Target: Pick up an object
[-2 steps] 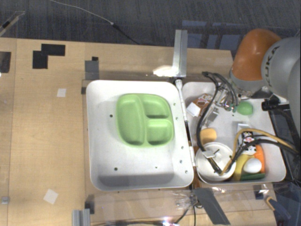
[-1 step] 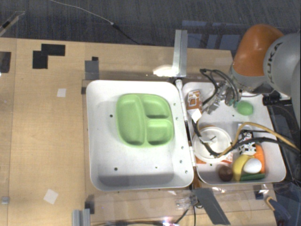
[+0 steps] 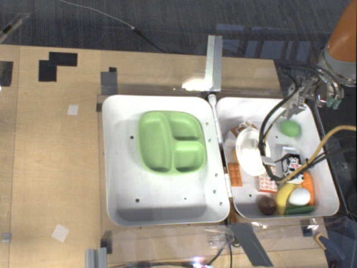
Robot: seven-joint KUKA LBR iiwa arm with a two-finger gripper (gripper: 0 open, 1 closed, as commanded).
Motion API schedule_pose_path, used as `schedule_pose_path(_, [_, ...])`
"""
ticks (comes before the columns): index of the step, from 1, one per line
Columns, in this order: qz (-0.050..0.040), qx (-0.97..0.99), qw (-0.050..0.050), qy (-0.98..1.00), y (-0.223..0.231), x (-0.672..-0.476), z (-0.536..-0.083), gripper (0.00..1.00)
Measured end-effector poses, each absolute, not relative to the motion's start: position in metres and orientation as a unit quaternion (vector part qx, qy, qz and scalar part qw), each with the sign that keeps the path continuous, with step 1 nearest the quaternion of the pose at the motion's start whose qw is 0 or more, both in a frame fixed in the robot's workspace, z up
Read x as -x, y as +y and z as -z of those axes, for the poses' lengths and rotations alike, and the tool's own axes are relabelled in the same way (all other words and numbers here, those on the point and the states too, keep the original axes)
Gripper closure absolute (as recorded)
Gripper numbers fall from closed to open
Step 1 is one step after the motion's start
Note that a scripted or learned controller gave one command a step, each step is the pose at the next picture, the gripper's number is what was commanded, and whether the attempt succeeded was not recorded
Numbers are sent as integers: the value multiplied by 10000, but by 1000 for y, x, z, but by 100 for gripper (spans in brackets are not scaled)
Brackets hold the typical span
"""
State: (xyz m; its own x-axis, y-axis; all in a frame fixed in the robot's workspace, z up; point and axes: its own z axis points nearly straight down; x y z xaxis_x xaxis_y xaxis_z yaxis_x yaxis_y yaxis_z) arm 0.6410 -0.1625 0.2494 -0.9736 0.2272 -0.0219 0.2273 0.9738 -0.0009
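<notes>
- Objects for picking lie heaped in the right bin [image 3: 329, 205], lower right of the frame: a white egg [image 3: 300, 197], banana [image 3: 284, 195], white bowl [image 3: 248, 149], small green piece [image 3: 290, 129].
- Gripper [image 3: 295, 106] sits at that bin's upper edge, near the green piece; whether it is released or clenched I cannot tell.
- Nothing looks lifted yet; next it must descend onto one item.
- Left bin [image 3: 120, 205] carries a green divided tray [image 3: 170, 141].

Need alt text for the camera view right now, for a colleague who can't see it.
The arm reaches in from the right above the right bin, which holds small items including a white bowl, a banana and an egg. The left bin holds a green divided tray.
</notes>
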Motion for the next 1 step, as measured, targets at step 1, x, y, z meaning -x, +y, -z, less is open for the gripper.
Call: schedule_pose_path(1, [6,204,43,9998,-204,-625,-170,100])
